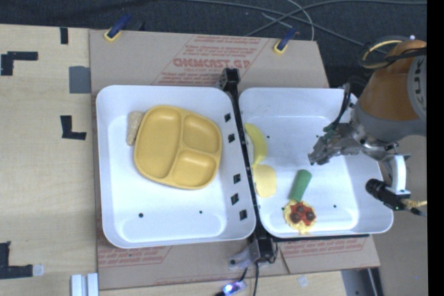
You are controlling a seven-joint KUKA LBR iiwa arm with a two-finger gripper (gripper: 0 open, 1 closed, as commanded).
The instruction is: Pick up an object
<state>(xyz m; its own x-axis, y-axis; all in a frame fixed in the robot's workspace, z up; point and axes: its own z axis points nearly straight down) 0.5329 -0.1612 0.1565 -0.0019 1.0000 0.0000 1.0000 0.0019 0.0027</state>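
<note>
Reaching from the right, low over the right white bin (pixel 277 102), grey gripper (pixel 320 154) of unclear opening, above-right of green plastic cylinder (pixel 300 184).

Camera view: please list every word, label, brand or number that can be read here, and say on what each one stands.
"CHEMCAST GP": red print on the brown cardboard sheet under the two white bins, just behind the left bin.
Smaller red lines above and below it on the same sheet: too blurred to read.
I can make out no text on the yellow divided plate, the right bin or the arm.
</note>
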